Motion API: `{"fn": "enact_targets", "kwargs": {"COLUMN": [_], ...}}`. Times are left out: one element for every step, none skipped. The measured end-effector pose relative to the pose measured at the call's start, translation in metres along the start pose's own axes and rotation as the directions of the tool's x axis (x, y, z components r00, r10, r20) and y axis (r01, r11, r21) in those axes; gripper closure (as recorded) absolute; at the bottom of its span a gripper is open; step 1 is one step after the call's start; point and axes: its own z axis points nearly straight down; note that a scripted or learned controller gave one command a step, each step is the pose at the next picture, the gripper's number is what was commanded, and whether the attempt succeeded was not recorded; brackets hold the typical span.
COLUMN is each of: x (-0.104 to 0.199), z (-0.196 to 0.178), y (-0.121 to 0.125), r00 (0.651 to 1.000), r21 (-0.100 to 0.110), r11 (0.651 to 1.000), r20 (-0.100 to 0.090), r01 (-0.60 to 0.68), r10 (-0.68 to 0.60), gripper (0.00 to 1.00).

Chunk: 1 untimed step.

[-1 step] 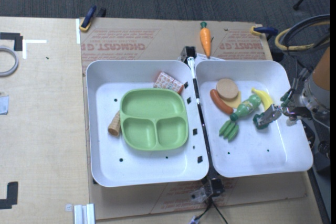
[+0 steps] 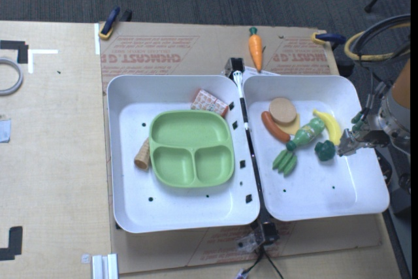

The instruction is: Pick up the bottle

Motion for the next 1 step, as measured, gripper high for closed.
{"fn": "enact_targets", "kwargs": {"x": [0.0699], "z": [0.0048], "y": [-0.0051], "r00": [0.942], "r21": [0.003], "r11": [0.942], "r20": [-0.001], "r01": [-0.337], "r10": [0.337], "gripper": [1.00]}}
